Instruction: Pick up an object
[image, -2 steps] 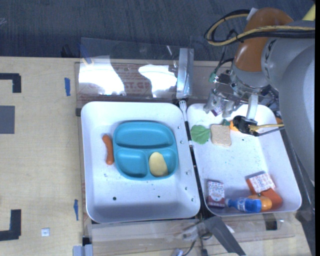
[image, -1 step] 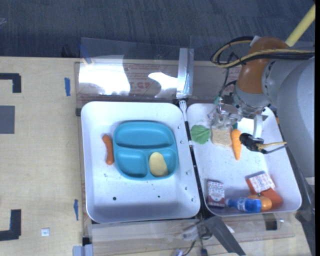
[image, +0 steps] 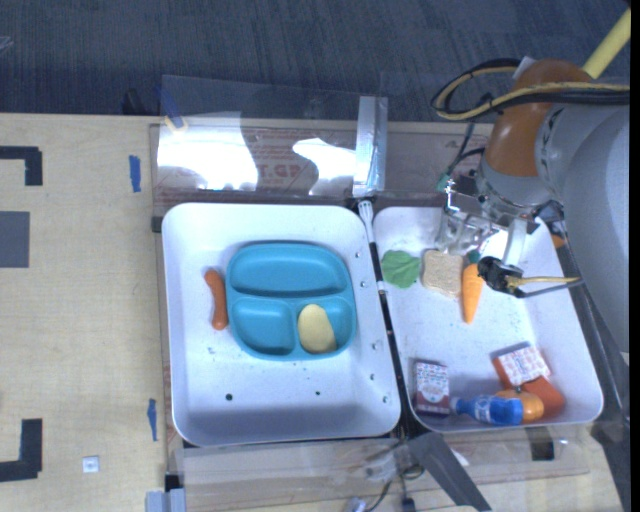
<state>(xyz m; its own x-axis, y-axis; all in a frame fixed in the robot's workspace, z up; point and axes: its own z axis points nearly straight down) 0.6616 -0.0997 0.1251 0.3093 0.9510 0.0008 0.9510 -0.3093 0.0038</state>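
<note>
Gripper: far end, right bin, over bread slice; finger spread, cannot tell. You: descend centred on slice, clear of carrot, lettuce leaf.

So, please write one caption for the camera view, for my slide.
Arm's pincer above bread and carrot in the right bin; left bin holds a blue tray.
</note>
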